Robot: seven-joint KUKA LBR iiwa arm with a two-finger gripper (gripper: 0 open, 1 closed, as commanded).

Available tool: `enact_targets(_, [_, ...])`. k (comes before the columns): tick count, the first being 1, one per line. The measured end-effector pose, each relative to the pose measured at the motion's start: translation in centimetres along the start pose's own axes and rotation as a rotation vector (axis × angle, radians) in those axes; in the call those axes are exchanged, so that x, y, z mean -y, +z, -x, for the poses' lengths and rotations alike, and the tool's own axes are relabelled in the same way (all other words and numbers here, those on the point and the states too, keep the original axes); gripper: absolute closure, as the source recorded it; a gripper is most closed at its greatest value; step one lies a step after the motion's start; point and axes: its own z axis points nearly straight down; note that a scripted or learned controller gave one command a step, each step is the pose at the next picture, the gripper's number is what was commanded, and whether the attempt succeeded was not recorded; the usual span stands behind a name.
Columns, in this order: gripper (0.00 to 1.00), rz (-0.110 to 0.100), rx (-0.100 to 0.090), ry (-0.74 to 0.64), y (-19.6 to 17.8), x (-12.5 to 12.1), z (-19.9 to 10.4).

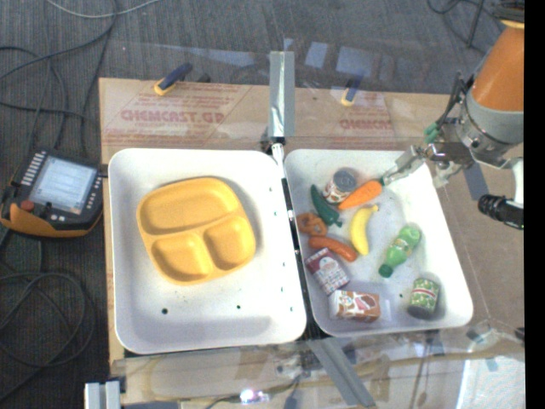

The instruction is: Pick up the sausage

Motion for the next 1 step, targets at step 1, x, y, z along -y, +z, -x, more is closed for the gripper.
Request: enact_targets(1, [0.0,-0.001,0.0,0.005,10.41,3.13,-2.28])
